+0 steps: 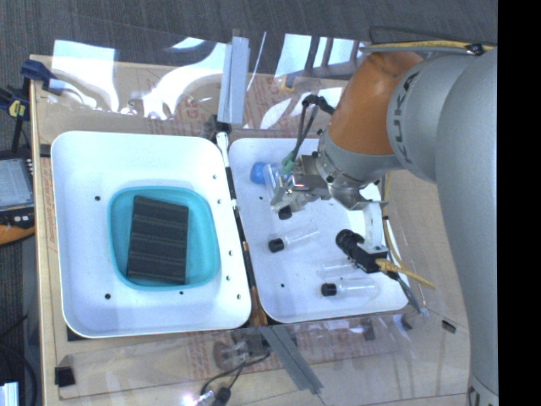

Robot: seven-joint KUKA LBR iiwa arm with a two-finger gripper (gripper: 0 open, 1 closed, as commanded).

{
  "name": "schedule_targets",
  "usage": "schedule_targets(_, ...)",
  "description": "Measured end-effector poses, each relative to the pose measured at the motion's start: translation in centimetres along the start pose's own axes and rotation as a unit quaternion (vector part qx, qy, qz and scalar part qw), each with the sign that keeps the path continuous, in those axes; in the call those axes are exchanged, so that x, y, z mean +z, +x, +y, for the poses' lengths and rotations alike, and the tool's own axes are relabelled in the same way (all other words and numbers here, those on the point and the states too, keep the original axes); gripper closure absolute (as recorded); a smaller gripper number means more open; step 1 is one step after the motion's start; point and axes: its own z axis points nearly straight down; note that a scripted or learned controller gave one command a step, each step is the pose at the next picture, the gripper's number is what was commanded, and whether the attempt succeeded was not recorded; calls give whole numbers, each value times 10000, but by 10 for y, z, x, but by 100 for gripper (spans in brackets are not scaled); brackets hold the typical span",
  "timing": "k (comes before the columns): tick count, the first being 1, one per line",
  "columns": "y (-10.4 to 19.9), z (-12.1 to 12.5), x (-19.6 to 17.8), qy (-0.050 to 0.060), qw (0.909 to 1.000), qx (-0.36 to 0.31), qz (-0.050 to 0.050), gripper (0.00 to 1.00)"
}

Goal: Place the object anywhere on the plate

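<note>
A teal plate [205, 227] lies in the left white bin [76, 227], and a dark grey ribbed block [158, 239] rests flat on it. My gripper [287, 194] is low over the upper left part of the right bin [258, 294], beneath the orange-banded wrist. A clear tube with a blue cap [259, 174] lies just left of the gripper. A small black cap [285, 212] sits right below the gripper's tip. Two more clear tubes with black caps lie in the right bin, one [276, 244] at mid-left and one [330, 290] near the front.
The bins' raised rims meet in a ridge [237, 227] between the plate and the tubes. The arm covers the right bin's upper right part. A metal bar [232, 79] stands behind the bins, and cables lie at the bench's front edge.
</note>
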Motion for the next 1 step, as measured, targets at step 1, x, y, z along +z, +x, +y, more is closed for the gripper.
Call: schedule_targets(1, 86, 0, 26, 19, 9990, -452, -3, 100)
